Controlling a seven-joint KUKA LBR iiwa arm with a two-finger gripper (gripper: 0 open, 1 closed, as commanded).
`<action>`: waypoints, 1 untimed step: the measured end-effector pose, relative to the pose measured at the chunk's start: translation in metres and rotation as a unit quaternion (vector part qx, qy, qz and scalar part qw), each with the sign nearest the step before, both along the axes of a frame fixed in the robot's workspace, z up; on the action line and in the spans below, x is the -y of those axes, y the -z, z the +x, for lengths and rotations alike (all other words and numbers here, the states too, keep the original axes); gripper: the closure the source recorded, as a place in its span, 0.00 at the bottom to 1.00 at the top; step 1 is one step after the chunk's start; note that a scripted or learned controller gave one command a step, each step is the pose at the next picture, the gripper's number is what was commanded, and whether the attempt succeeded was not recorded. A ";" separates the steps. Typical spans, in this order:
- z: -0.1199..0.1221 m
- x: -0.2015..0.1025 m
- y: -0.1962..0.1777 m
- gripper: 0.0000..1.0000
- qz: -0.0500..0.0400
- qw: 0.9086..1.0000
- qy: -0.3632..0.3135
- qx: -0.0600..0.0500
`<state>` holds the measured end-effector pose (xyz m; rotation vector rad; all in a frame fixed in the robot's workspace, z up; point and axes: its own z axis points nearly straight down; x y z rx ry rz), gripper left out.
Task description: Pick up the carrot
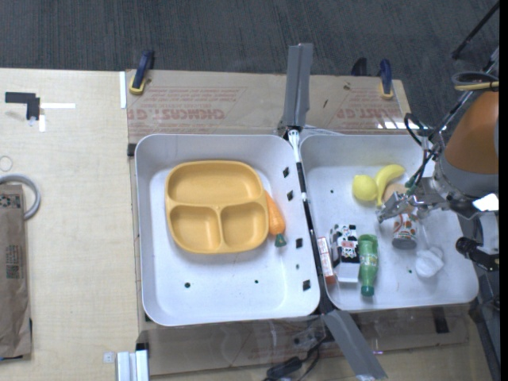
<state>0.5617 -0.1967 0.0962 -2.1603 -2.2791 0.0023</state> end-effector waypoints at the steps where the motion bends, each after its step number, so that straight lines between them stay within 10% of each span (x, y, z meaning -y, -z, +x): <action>1: -0.010 -0.058 -0.073 0.00 0.000 0.998 -0.058 0.001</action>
